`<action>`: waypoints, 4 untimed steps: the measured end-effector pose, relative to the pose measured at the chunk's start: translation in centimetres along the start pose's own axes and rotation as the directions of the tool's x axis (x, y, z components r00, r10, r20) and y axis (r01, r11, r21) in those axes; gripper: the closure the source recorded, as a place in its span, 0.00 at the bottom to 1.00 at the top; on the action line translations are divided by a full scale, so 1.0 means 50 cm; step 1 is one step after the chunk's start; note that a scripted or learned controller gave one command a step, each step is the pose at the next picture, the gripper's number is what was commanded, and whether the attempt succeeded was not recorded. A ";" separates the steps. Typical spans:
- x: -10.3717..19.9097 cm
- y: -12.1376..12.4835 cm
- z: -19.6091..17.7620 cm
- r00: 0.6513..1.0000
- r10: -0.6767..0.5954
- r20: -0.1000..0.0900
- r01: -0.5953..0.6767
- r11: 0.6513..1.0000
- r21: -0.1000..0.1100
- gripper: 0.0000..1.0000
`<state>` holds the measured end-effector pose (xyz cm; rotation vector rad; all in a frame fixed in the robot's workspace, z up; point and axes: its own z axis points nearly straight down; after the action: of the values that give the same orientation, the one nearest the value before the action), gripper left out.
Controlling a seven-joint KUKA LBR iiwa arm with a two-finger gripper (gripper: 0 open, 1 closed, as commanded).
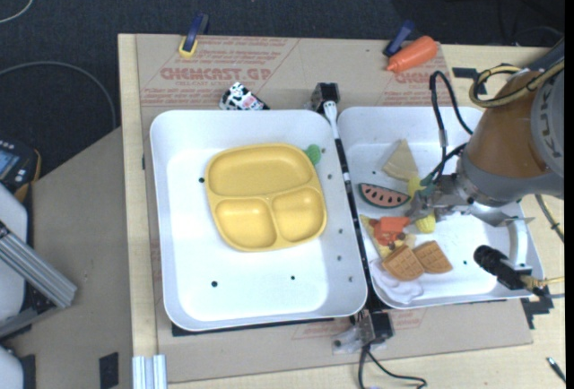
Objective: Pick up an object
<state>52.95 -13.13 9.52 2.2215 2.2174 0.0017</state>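
My gripper is low in the right bin, reaching in from the right over the toy food. Just under it lies a small yellow piece. A watermelon slice lies to its left and a tan wedge sits above that. An orange-red piece lies below and left of the gripper. Two brown waffle-like squares rest near the bin's front, partly on a white crumpled thing. The wrist hides what is directly beneath it.
The left bin holds a yellow divided plate with a small green item at its upper right edge. Behind the bins, an orange clamp, a yellow clamp and a black-and-white toy sit on the bench.
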 end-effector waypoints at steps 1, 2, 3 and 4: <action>-0.006 0.016 -0.091 1.000 -0.003 0.001 0.003 1.000 -0.003 1.00; 0.003 0.010 -0.214 1.000 -0.003 0.001 0.003 1.000 -0.004 1.00; 0.003 0.012 -0.262 1.000 -0.003 0.001 0.003 1.000 -0.003 1.00; 0.061 0.092 -0.258 1.000 -0.005 0.000 0.005 1.000 -0.002 1.00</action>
<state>57.50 -10.10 22.44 2.2146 2.2224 0.0038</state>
